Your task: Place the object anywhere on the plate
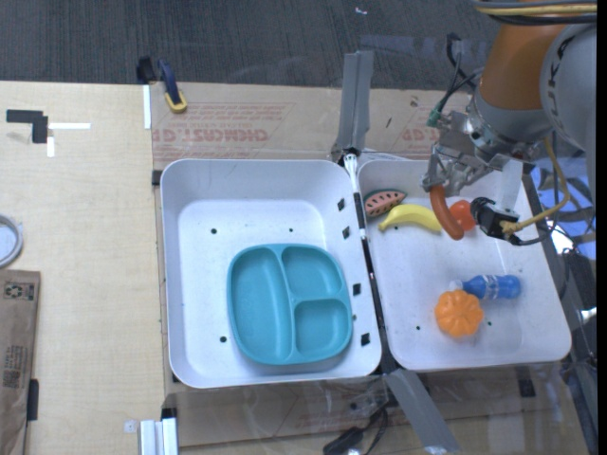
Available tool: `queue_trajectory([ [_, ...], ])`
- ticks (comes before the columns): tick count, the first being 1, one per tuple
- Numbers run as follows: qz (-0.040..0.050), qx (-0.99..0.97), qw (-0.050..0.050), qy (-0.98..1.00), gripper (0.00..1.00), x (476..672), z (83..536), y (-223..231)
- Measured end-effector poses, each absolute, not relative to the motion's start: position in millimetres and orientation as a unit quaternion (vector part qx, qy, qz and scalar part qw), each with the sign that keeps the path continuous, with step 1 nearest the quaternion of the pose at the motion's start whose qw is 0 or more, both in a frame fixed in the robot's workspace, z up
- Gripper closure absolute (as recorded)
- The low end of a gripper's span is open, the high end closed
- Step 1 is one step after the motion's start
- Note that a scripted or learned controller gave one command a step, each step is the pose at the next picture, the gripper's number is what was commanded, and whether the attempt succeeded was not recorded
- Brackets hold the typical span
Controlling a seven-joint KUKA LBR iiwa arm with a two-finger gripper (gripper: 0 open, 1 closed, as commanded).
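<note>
A teal divided plate (287,303) lies in the left bin (190,254), toward its front right. My gripper (448,180) hangs over the back of the right bin (531,344), reaching in from the right. Its tip is right at the upper end of a curved red-orange piece (448,216), which overlaps the right end of a yellow banana (408,218). Whether that piece is held or just lies under the gripper is unclear from this angle.
A watermelon slice (384,200) lies at the back left of the right bin. An orange pumpkin-like toy (459,314) and a small blue bottle (491,287) sit near its front. The bins' shared wall (363,254) separates the gripper from the plate.
</note>
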State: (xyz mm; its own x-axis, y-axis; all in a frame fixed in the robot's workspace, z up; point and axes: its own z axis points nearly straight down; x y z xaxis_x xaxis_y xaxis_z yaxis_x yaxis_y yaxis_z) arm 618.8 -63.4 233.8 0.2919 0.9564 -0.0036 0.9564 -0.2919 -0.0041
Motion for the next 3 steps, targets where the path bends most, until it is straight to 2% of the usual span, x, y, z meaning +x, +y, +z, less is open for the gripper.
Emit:
queue_trajectory([
  [1,0.0023,-0.802,0.001,-0.597,1.00,594.7,228.0,29.4],
  [2,0.0019,-0.831,0.000,-0.556,1.00,587.1,296.3,9.5],
  [3,0.0033,-0.842,0.001,-0.539,1.00,541.0,225.3,69.8],
])
